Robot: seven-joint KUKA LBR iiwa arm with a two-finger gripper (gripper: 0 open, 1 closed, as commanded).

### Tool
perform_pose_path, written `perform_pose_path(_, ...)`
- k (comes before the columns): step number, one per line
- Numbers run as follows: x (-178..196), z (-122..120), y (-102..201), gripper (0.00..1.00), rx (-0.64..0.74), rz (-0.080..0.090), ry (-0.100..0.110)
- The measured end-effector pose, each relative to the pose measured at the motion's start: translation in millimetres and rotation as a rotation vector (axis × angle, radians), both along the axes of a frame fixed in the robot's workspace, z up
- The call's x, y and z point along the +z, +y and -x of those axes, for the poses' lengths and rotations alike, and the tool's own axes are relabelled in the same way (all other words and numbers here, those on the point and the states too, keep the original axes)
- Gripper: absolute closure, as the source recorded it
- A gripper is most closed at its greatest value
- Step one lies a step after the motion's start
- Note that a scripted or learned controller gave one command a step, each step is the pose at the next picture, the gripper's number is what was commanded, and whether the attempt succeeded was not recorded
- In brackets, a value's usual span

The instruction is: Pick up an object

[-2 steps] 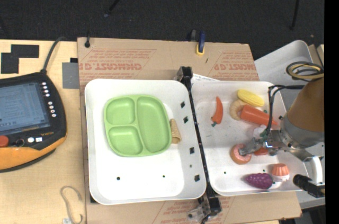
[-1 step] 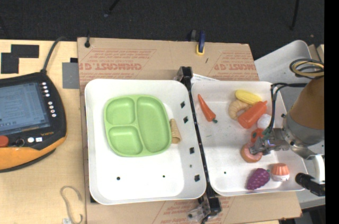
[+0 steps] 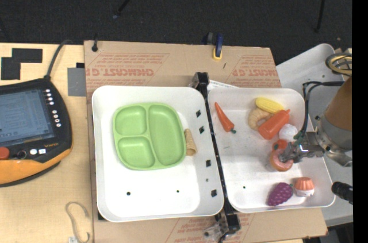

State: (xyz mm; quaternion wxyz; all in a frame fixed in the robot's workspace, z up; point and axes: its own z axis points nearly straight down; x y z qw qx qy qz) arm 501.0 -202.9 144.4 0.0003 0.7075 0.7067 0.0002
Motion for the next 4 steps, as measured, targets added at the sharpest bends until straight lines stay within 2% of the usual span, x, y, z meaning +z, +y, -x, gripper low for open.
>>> perform_pose_path(1,61,4,-7,1.00,0.000,0.001,-0.002)
perform_pose_path(2,84,4,-8,1.00,0.000,0.000,0.001)
perform_pose_path(3,75,-5,48,1.00,0.005,-0.003,0.004)
perform_pose_path(4,87,-8,99,1.00,0.006,-0.003,0.003)
